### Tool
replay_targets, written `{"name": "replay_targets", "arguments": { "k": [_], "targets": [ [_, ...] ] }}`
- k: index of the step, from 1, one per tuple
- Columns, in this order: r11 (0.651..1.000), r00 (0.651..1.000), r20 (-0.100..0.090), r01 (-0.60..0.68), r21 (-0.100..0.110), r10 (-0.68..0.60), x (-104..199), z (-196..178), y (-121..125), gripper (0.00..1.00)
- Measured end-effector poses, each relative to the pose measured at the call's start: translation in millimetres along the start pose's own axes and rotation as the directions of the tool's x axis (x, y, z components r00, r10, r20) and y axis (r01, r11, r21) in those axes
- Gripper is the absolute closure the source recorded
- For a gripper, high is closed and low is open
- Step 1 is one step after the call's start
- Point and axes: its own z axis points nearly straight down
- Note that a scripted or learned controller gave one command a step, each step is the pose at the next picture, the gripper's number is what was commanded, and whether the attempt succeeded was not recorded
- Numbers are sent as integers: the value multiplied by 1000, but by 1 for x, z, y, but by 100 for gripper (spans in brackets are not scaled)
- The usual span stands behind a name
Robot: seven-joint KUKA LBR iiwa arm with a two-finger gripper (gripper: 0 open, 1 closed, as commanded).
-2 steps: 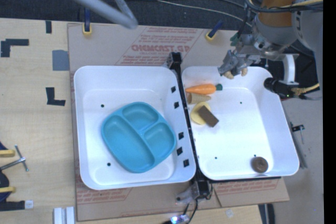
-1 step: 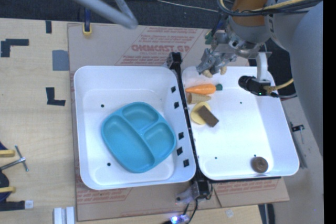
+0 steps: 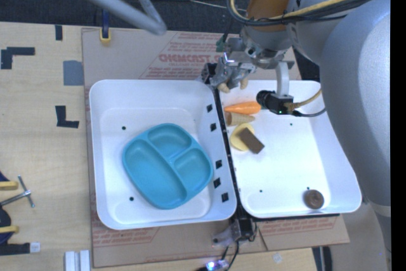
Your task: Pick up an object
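gripper [image 3: 229,76] hung over right bin's [image 3: 330,155] far-left corner, by the divider | finger state could not be told | carrot [image 3: 242,108] lay just below, likeliest target | yellow-brown piece [image 3: 245,138] nearby | blue plate [image 3: 167,164] in left bin [image 3: 101,136]

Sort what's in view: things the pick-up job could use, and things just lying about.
For the job: gripper, carrot, yellow and brown block, small brown round piece, right bin.

Lying about: blue divided tray in left bin, clamp on the bench.
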Motion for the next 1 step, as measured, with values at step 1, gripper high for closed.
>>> {"name": "replay_targets", "arguments": {
  "k": [1],
  "targets": [
    [1000,1000,-1,0,-1,0,55,-8,3,100]
  ]
}}
